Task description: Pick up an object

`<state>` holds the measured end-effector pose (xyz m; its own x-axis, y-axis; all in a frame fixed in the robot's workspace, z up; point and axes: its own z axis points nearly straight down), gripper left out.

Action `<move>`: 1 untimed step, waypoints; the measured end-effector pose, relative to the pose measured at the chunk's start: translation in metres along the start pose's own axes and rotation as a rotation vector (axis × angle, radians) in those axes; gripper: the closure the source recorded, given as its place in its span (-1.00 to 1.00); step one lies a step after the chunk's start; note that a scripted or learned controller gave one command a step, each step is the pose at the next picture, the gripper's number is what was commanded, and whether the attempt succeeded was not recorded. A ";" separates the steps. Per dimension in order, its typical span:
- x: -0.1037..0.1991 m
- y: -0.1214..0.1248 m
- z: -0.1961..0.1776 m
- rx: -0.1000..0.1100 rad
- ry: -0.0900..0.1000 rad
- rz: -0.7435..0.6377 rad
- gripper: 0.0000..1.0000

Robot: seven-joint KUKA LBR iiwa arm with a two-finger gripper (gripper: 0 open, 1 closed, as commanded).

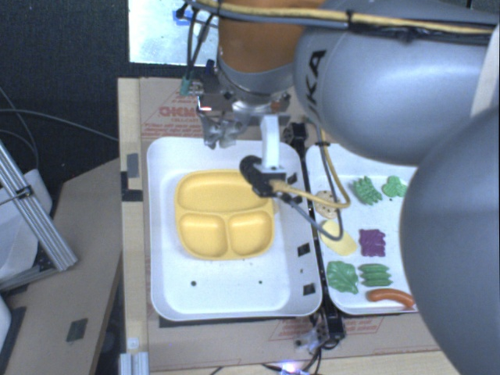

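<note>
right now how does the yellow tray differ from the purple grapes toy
The yellow tray lies in the left bin; the purple grapes toy lies in the right bin. The tray is far larger, covering much of its bin's floor, while the grapes are one small piece among several. The tray is smooth, with three hollow compartments; the grapes look bumpy and solid. Both lie flat, and both look like plastic.

Bench (133,209) w/ cardboard top, 2 white bins side by side: left bin (168,287), right bin (348,303)

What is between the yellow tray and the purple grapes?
In the camera view, the left bin's right wall and a black cable on the divide lie between the tray and the grapes, then a pale yellow piece.
</note>
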<state>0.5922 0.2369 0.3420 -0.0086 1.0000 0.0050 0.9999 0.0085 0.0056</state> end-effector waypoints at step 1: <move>-0.010 0.080 -0.026 -0.004 -0.004 0.009 1.00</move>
<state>0.6719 0.2271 0.3683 0.0001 1.0000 0.0014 1.0000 -0.0001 0.0097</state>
